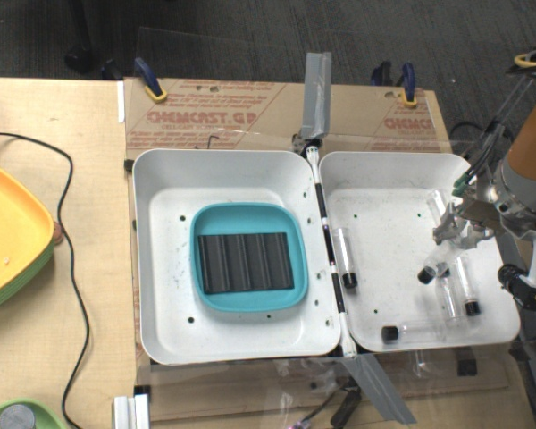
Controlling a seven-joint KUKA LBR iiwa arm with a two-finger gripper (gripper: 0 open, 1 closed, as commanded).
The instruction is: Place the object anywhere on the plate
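reading "chemcast gp", cardboard (286, 114) lies behind both bins (152, 239).

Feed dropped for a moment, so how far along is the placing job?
Nothing looks placed yet: the teal plate in the left bin carries only its dark ridged insert. The gripper sits low in the right bin over the clear tubes. Grasping, carrying across and releasing remain.

Lab (clamped cardboard (277, 110); bins (152, 266); cables (67, 266))
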